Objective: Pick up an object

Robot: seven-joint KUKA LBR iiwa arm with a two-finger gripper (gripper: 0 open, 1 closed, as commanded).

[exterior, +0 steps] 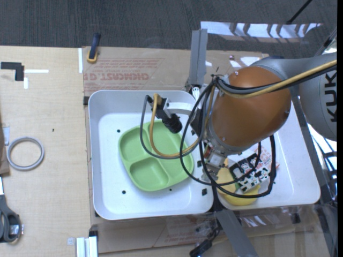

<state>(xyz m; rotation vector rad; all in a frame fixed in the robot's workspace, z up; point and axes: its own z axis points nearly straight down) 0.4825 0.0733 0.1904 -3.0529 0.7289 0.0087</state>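
A: Arm [252, 108] hangs over the seam between the two bins; orange wrist band masks the gripper; jaws wide or narrow, I cannot tell.

B: Candidates?

A: Green divided plate [151, 160] lies flat in the left bin [104, 159], cables looping above it; a yellow object [239, 196] with a black-and-white patterned piece [249, 176] on it sits at the near left corner of the right bin [300, 181], just under the wrist.

B: Step?

A: Looks like approach, nothing seen held; next move likely calls for a descent onto the yellow object, clear of the bin wall.
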